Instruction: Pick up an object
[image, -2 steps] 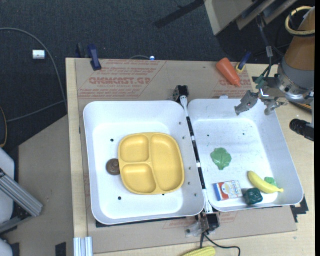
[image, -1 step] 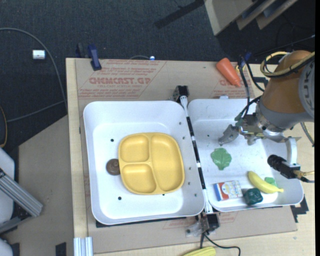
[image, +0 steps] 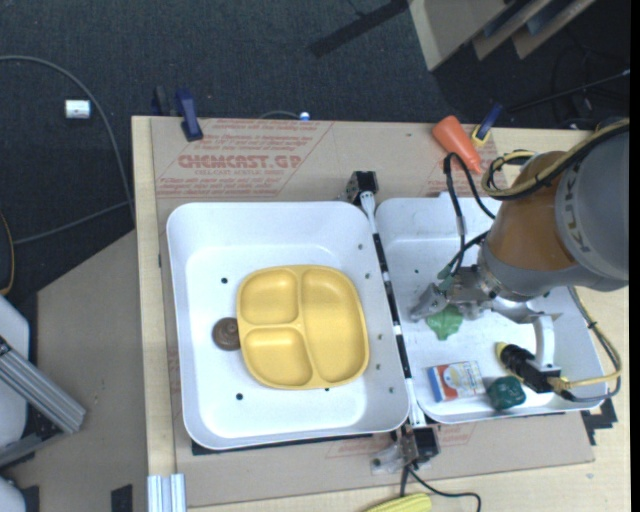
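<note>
Green object (image: 443, 323) lies near the middle of the right bin (image: 412, 232), just under the gripper (image: 448, 300). Whether the gripper is spread or pinching it cannot be told. The pick looks unfinished: nothing is raised.

1. Two white bins: the left bin (image: 200, 250) and the right bin (image: 415, 230).
2. One yellow plate (image: 300, 325) with three compartments.
3. One brown round disc (image: 226, 334).
4. One light green lump (image: 444, 323).
5. One small printed packet (image: 456, 380).
6. One dark green block (image: 505, 393).
7. One blue clamp (image: 187, 113) and one orange-handled tool (image: 457, 143) on the counter (image: 250, 160).
</note>
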